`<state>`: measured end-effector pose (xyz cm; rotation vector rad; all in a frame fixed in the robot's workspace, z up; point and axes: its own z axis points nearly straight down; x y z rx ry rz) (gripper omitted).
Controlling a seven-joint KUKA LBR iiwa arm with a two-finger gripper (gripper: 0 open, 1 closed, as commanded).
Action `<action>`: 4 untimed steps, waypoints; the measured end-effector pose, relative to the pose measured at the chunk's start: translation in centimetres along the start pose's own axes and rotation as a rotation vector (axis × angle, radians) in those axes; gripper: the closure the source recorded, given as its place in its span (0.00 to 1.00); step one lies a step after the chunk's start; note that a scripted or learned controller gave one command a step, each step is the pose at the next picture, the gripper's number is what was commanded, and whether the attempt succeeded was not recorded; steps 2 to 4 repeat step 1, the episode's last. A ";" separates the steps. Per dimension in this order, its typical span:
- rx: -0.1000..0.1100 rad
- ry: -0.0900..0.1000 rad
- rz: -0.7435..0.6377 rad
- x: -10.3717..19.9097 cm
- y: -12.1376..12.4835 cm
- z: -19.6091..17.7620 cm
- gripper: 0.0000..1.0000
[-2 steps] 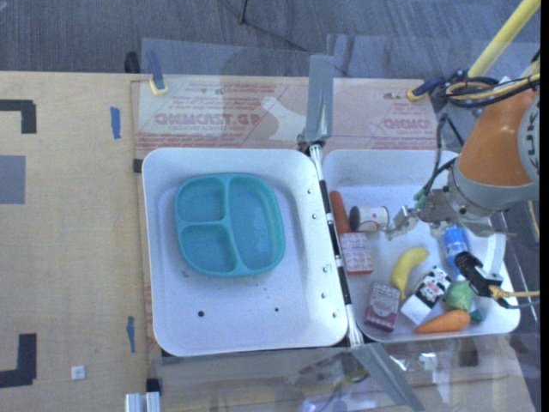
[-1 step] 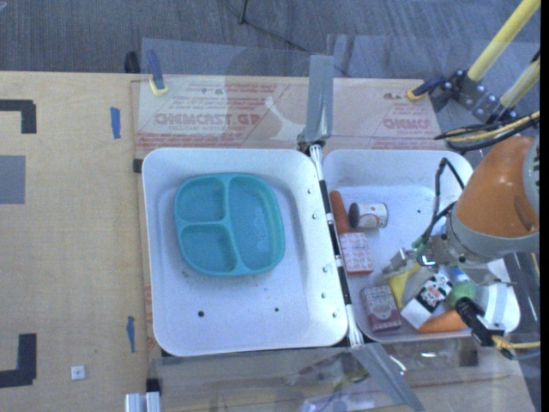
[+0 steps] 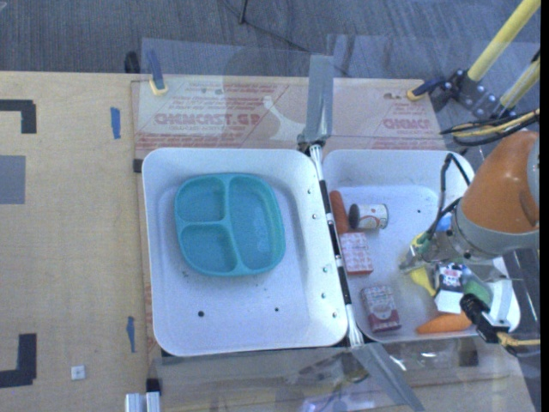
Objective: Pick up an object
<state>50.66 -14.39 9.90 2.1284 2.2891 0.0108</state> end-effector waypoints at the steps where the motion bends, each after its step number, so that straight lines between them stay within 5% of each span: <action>1: 0.016 0.005 0.185 5.7 5.5 -9.6 1.00; 4: 0.016 0.005 0.185 5.7 5.5 -9.6 1.00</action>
